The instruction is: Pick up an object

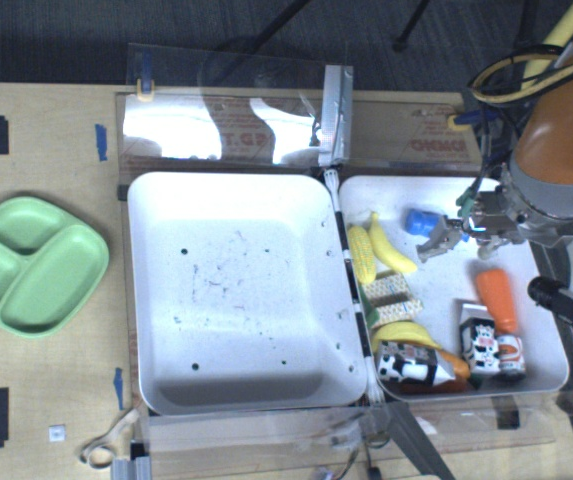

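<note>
- Your claw (444, 240) hangs over the upper part of the right bin (551, 373), reaching in from the right; its grey fingers point left, and you cannot tell whether they stand apart or together. Nothing shows between them.
- Just left of and slightly above the claw lies a small blue object (422, 221), very near the fingertips; whether they touch it is unclear.
- Further left, a yellow banana (388, 248) lies at a slant, and beyond it a corn cob (362, 252) runs along the bin's left wall.
- Below and left of the claw you see a speckled block (390, 290), then a second banana (406, 333), then a black-and-white cow toy (407, 366) against the front-left corner.
- Below and right of the claw an orange carrot (497, 300) lies nearly upright in the view, with a small black-and-white carton (479, 338) just beside its lower end.
- Well to the left of the claw, past the divider, sits the left bin (236, 278), its white floor marked with faint scribbles.
- Far to the left, on the wooden desk (46, 148), rests a green divided plate (32, 264).
- Above the arm's wrist you see the orange band (556, 143), with yellow cables (511, 76) looped above it.
</note>
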